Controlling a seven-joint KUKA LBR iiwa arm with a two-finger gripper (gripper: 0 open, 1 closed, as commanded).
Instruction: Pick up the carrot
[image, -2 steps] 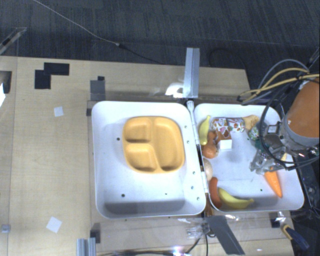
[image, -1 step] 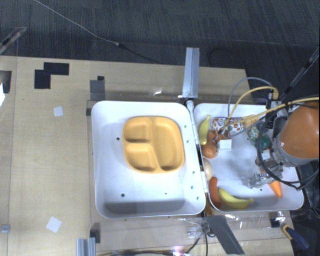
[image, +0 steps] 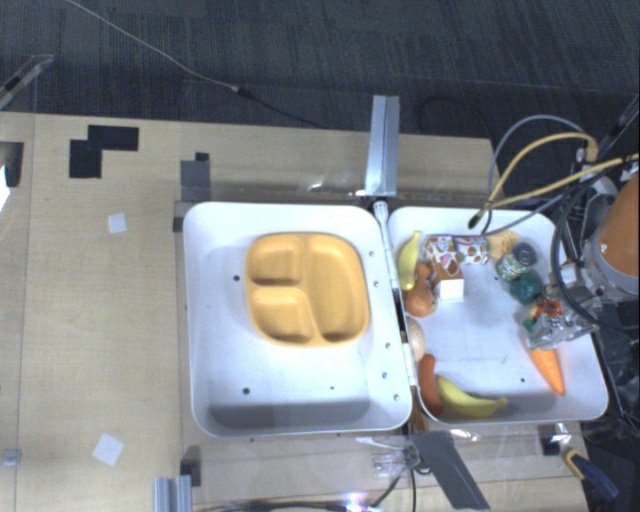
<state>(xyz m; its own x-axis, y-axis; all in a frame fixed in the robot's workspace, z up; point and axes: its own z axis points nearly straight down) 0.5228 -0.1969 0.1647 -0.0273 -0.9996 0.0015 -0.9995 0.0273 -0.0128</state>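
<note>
The carrot (image: 547, 367) lies in the right bin (image: 480, 345), near its right wall at about 4 o'clock from the bin's middle. Its long axis runs from 11 o'clock at the thick top end to 5 o'clock at the thin tip. The gripper (image: 553, 322) sits just above that thick end, so the carrot lies at 6 o'clock from it, touching or very nearly so. I cannot tell if the gripper is released or clenched; it is a dark tangle of parts with bits of red and green. The 1 arm (image: 615, 240) comes in from 3 o'clock and is cut off at the frame edge, with cables (image: 530, 165) looping over it. Whether the carrot's top is between the tips is hidden. The left bin (image: 215, 300) holds a yellow tray (image: 303, 288), well apart from the carrot.
</note>
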